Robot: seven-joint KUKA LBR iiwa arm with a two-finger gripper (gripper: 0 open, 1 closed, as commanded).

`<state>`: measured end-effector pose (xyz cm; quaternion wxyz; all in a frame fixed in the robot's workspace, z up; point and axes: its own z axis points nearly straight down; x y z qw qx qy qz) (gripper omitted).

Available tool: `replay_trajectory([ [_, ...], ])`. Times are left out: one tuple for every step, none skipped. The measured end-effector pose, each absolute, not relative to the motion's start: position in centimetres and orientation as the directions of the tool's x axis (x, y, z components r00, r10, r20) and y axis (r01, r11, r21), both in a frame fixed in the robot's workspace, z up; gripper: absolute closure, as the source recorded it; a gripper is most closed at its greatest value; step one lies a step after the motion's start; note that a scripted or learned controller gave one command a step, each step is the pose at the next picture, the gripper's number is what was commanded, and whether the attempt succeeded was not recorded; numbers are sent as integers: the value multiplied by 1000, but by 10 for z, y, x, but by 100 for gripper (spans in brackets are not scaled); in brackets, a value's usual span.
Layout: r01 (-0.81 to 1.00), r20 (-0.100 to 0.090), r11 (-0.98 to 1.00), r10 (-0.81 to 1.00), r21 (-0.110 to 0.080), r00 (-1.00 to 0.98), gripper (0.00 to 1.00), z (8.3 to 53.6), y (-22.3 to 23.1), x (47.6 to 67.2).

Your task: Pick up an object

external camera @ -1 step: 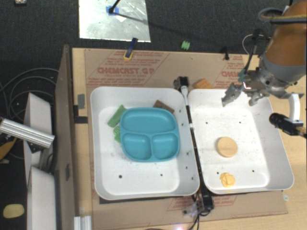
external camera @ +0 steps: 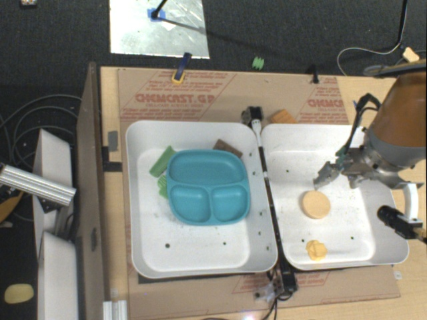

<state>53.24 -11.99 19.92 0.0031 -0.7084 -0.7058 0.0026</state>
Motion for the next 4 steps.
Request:
replay_trajectory([
  [1000, 0, 0, 1000, 2, 0, 0, 80, -116, 546],
  [1000, 0, 1, 1000, 4, -1, 100, 95, -116, 546],
  [1000, 0, 1, 1000, 4, -1, 0, 95, -116, 546],
  [1000, -3, 8, 1000, 14, -8, 0, 86, -122, 664],
])
